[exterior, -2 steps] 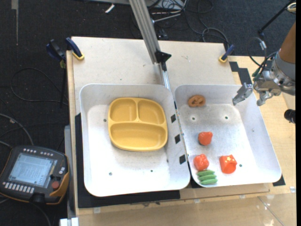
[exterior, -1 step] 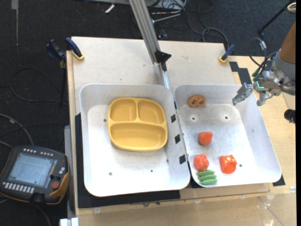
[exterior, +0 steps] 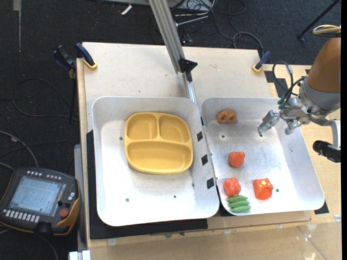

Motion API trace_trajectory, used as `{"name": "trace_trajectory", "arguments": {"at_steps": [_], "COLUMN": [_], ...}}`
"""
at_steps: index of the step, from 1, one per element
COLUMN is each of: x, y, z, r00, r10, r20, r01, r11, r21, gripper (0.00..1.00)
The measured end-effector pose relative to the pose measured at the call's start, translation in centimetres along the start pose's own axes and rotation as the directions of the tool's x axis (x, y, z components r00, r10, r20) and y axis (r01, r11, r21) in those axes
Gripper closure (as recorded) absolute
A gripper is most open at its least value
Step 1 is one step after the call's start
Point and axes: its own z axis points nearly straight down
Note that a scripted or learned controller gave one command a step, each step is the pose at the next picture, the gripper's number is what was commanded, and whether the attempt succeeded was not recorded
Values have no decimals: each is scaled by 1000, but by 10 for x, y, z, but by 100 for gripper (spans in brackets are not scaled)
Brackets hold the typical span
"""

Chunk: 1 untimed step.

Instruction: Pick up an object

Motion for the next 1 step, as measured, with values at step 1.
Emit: {"name": "trace_trajectory", "arguments": {"at_steps": [1], "x": [1], "y": [1], "z": [64], "r00": [1000], "r10": [0], "r20": [0], "r01": [0], "r11": [1000], "r21": [0], "gripper": [0]}}
